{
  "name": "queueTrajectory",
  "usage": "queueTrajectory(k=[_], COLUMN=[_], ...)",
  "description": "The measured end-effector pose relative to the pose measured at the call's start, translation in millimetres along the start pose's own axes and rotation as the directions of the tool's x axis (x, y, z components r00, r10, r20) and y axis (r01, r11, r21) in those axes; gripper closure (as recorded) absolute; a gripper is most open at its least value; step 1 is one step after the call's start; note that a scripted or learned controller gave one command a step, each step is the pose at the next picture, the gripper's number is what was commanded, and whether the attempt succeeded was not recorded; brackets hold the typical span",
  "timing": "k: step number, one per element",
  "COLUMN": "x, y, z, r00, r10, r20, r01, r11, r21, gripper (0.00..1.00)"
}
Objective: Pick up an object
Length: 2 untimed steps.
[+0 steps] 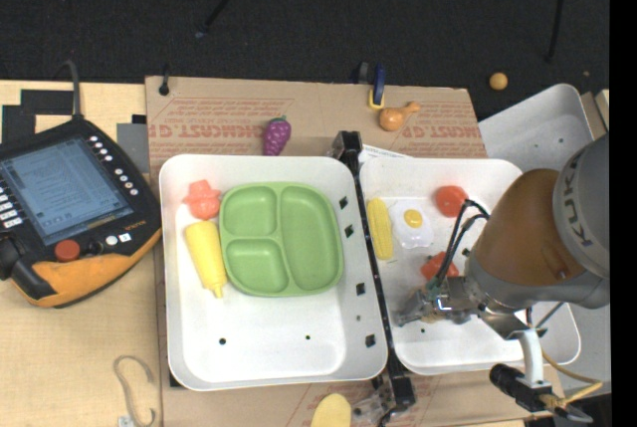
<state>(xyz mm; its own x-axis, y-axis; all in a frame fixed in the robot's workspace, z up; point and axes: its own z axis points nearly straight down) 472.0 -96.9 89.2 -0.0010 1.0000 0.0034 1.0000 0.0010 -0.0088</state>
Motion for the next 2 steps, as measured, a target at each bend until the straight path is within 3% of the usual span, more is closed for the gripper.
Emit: queueTrajectory(k=[1, 2], x=[-1, -3], y=[-1, -1], z=[2, -9], r00=[1.0, 1.0], r10=[0.006, 0.014], r20=[0.001, 0.002], r01=[-0.006, -0.014], r11=[1.0, 1.0], r21=[-0.005, -0.007], gripper=[0.0, 1.0])
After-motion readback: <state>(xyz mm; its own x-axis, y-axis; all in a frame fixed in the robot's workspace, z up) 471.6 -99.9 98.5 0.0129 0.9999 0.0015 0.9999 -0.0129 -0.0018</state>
